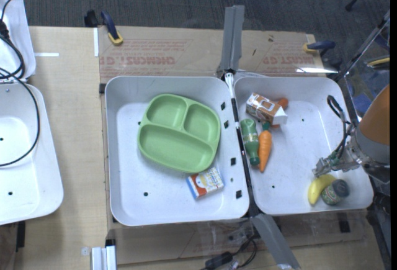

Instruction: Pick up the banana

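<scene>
While the arm [376,123] leans in over the right edge of the right bin [298,197], its pincer [330,165] hangs low near that bin's front right corner, just above and beside the banana [319,189]. Whether the pincer is open or closed cannot be told at this size, and nothing can be made out between its tips. The banana lies on the bin floor near the front edge, curved, its upper end pointing toward the pincer. Touching or nearly touching its right side sits a small round can [335,192] with a dark green label, closest of all to the front right corner.

Along the left edge of the same bin lie a green bottle [250,138] and a carrot [264,149] side by side, both running roughly front to back, the carrot on the right. Toward the back of that bin, a small brown and white carton [265,108] rests tilted, with something orange just behind it.

Across the divider, the left bin [124,157] carries a green divided plate [180,133] near its middle, three compartments showing. Just in front of the plate's right front corner lies a small flat box [205,182] in white, red and blue. Both bins sit on the cardboard-covered tabletop [68,76].
</scene>
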You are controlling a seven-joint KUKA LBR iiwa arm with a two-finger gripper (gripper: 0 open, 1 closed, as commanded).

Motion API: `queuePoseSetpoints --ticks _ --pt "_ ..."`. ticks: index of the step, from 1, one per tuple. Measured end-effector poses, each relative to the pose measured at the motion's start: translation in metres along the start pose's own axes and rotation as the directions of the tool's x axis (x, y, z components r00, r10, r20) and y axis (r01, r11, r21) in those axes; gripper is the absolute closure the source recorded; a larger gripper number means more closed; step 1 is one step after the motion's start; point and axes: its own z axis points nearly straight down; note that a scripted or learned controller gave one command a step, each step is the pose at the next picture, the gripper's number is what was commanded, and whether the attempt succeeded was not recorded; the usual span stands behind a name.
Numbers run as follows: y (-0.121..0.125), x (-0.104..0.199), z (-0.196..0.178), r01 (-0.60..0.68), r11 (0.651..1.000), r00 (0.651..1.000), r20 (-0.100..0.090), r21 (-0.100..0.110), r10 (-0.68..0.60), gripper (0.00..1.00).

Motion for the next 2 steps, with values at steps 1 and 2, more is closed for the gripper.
queuePoseSetpoints --ticks 1,2 --pt "-0.0001 0.0000 0.0001 -0.001 1.000 1.000 0.000 0.000 0.001 0.00" --pt "-0.0012 -0.0027 0.0088 -0.014 1.000 1.000 0.001 0.001 0.014 0.00"
